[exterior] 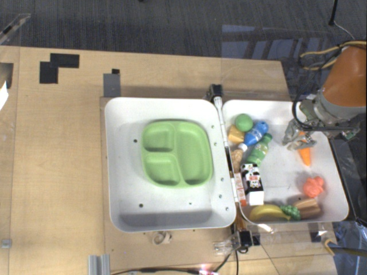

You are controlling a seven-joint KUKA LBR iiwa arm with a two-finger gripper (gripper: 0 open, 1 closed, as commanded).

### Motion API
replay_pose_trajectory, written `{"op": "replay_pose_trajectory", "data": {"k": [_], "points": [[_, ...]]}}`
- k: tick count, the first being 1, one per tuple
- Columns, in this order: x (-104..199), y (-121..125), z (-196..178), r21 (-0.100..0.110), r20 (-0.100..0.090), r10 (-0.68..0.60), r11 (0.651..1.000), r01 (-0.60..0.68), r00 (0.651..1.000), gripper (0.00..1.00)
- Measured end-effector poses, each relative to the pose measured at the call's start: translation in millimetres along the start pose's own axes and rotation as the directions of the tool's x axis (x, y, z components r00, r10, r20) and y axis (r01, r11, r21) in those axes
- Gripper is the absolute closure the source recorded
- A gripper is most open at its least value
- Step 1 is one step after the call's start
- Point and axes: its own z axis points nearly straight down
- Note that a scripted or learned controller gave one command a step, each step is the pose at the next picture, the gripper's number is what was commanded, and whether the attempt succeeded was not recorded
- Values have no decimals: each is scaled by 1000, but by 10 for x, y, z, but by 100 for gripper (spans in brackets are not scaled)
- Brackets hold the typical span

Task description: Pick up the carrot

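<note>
The carrot (pixel 307 156) is a small orange cone lying in the right bin (pixel 281 179), near its right wall. My gripper (pixel 298 138) hangs over the upper right part of that bin, below the orange band of the arm. Its tip stands just above and slightly left of the carrot's upper end, touching it or nearly so. Whether the carrot sits inside the gripper is not clear from this slant.
A green ball (pixel 243 121), blue bottle (pixel 256 132), green bottle (pixel 259 150) and cow-print carton (pixel 250 180) crowd the right bin's left side. A coral lump (pixel 313 185), banana (pixel 268 212) and brown piece (pixel 308 206) lie along its front. The left bin (pixel 123 205) holds a green divided plate (pixel 175 153).
</note>
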Motion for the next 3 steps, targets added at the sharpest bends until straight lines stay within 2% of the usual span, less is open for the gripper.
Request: {"op": "replay_pose_trajectory", "data": {"k": [1, 2, 3], "points": [[-630, 388, -128, -21, -11, 80, 997, -80, 997, 100], [-591, 353, -130, -18, -14, 85, 996, -85, 996, 0], [-137, -4, 138, -10, -5, -209, 978, 209, 978, 0]]}}
